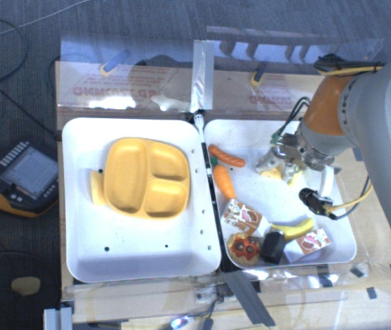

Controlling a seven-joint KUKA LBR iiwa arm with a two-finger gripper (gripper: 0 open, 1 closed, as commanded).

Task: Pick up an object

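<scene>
Overhead, the grey arm (370, 108) with its orange band reaches in over the far right corner of the right bin (346, 253). Its gripper (282, 162) hangs low over the far half of that bin, right above a small pale yellow piece (272, 173) lying on the white floor. Whether the fingers touch the piece, or how far apart they stand, cannot be told from this angle.

Along the right bin's left wall lie a red-orange sausage (227, 157) and, just nearer, a carrot (223, 181). Toward the near edge sit a small printed carton (241, 216), a round red and orange toy (243, 247), a black block (273, 246), a banana (295, 228) and a second small carton (314, 240), packed close together. A black cable end (310, 199) dangles near the right wall.

The left bin (85, 253) carries a yellow divided tray (146, 177), turned slightly, near its middle.
</scene>
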